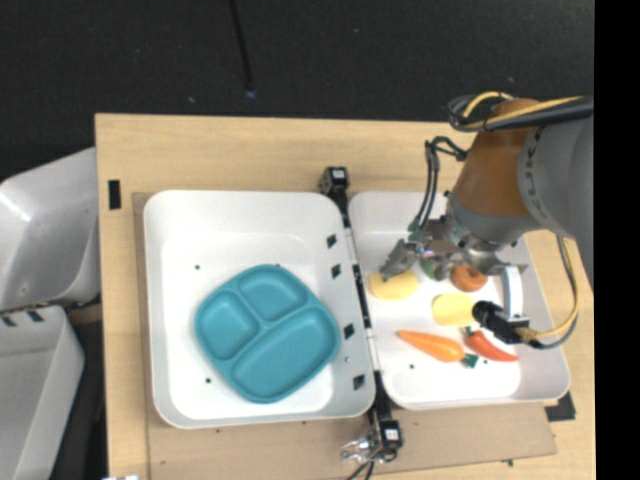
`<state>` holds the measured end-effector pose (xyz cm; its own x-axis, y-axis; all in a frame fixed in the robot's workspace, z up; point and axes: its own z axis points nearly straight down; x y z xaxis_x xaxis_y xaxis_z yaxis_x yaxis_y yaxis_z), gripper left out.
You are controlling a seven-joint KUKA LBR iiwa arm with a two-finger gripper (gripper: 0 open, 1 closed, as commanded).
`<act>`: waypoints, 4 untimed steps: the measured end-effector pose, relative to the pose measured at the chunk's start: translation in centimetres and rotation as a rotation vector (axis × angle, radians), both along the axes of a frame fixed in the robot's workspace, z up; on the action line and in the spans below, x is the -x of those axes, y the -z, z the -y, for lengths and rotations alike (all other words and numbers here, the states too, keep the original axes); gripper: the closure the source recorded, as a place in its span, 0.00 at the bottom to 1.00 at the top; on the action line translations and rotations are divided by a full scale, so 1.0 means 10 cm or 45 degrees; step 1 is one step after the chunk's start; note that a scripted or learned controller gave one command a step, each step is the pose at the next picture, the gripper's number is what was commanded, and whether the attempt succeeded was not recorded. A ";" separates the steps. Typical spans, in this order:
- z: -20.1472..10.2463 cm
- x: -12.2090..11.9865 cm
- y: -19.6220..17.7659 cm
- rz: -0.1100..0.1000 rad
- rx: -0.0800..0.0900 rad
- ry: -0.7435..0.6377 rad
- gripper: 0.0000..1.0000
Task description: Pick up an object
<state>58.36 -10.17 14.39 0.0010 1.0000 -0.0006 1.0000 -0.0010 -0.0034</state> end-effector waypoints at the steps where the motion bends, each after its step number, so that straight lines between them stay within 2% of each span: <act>1: 0.01 0.00 0.46 0.000 0.000 0.002 0.00; 2: 0.06 -0.01 0.31 0.011 0.010 0.014 1.00; 4: 0.13 -0.12 -0.74 0.011 0.001 -0.004 1.00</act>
